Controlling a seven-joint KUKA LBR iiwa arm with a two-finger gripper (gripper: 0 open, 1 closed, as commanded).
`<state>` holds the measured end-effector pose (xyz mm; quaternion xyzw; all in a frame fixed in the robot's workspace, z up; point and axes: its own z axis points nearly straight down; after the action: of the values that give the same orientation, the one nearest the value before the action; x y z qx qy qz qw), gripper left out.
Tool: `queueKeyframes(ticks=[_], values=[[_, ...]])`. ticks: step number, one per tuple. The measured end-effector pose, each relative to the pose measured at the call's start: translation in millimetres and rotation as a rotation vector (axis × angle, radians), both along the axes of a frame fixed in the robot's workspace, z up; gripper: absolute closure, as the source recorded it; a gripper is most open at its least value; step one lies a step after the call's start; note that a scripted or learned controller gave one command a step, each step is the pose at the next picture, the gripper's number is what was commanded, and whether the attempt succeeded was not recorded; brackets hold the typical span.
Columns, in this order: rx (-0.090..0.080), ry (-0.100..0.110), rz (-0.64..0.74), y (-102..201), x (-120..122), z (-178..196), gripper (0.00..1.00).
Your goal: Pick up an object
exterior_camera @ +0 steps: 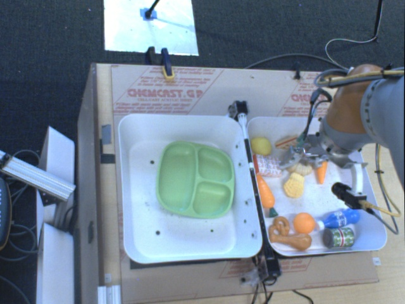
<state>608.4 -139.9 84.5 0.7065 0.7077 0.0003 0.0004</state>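
The gripper hangs low in the right bin, its finger state impossible to tell, with a pale yellow corn cob just below it, a lemon to its left and a small carrot just right.

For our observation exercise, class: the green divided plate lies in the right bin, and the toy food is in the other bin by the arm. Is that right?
Not quite. The camera view shows the green divided plate in the left bin, not the right one. The toy food, such as the orange and the lemon, is in the other bin by the arm.
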Motion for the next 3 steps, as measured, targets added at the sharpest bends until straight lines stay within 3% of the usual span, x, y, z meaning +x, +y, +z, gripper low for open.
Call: queueKeyframes(ticks=[1, 2, 3], values=[[0.0, 0.003, 0.003, -25.1, 52.9, 0.9, 0.0], [-0.001, 0.005, 0.006, -25.3, 52.6, 11.1, 1.0], [-0.001, 0.005, 0.007, -25.2, 52.6, 10.9, 0.0]])
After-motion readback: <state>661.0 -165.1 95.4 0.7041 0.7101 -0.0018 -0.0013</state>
